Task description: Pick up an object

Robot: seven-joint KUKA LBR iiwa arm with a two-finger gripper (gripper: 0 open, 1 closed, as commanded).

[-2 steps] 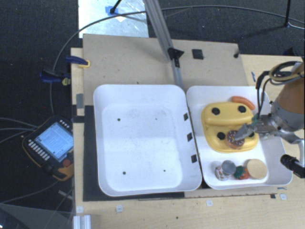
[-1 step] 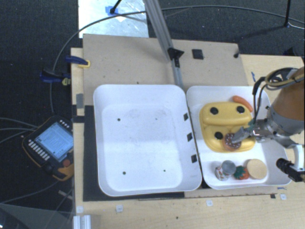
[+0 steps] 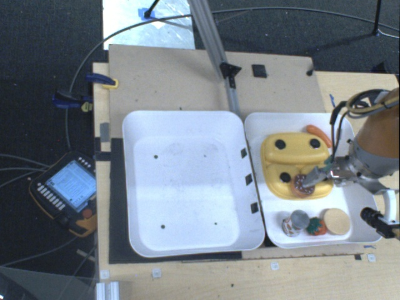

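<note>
Pendant (image 3: 65, 189) screen light glowed well to the left of the bench, on the floor. The left bin (image 3: 134, 125) lay next to it, and beside that the right bin (image 3: 273, 206) held every candidate for the pick.

A large yellow toy (image 3: 294, 158) with black spots sat in the middle of that bin. A small brown-and-pink ring (image 3: 304, 184) rested on its near right edge. Below them a grey piece (image 3: 299, 219), a red-and-green piece (image 3: 315, 225) and a tan disc (image 3: 337, 220) lay in a row along the front wall, and an orange piece (image 3: 317, 132) lay behind the toy.

The gripper (image 3: 312, 178) was low over the toy's right side, just beside or touching the ring, with the grey arm (image 3: 375, 144) reaching in from the right. Whether the gripper was spread or closed could not be told, and nothing could be seen held in it.

The step looked like the final descent onto a target, probably the ring. To do it well, the gripper should be centred on the ring and not on the toy's broad, rounded body, which seemed too wide to span. It should close fully before lifting, then rise straight up so the ring did not slide off the yellow surface.

No brand, label or writing could be read. The pendant screen was too small and blurred.
</note>
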